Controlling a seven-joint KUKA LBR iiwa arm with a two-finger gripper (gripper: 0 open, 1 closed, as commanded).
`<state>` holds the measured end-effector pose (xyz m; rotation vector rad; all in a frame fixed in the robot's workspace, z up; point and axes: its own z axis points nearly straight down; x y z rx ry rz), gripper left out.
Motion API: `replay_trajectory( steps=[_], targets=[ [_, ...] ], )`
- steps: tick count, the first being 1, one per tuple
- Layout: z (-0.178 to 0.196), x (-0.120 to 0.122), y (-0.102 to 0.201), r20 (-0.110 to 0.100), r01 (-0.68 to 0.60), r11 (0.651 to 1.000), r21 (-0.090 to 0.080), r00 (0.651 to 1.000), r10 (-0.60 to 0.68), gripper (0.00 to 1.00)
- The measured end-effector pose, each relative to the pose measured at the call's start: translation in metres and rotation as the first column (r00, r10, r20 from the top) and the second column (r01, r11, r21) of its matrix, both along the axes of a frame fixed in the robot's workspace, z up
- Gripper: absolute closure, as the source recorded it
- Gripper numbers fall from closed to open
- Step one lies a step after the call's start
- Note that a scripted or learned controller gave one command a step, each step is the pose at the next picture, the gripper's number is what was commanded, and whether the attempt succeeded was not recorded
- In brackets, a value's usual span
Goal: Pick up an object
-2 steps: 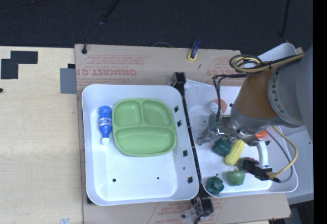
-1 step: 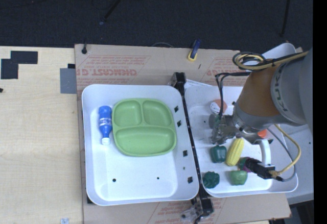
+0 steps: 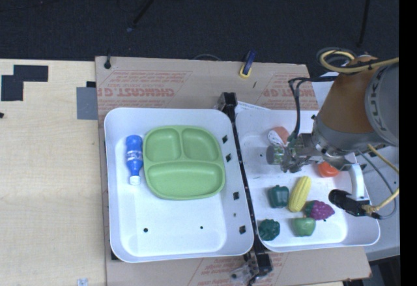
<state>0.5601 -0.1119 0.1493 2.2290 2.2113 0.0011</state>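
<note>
Toys crowd the near half of the right bin [image 3: 365, 239]: corn [image 3: 299, 193], grapes [image 3: 320, 210], green peppers. The tool [image 3: 287, 156] hangs just beyond them, presumably choosing one; whether it is spread or pinching, I cannot tell.

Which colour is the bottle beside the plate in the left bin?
Blue with a white cap, the bottle in the camera view.
</note>
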Motion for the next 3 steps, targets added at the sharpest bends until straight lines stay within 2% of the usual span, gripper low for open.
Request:
replay_trajectory(
  steps=[2, 3],
  targets=[
    [0.081, 0.003, -0.005, 0.000, -0.007, 1.000, 0.001, 1.000, 0.007, 1.00],
    [0.084, 0.022, 0.036, -0.003, -0.012, 1.000, 0.003, 1.000, 0.012, 1.00]
  ],
)
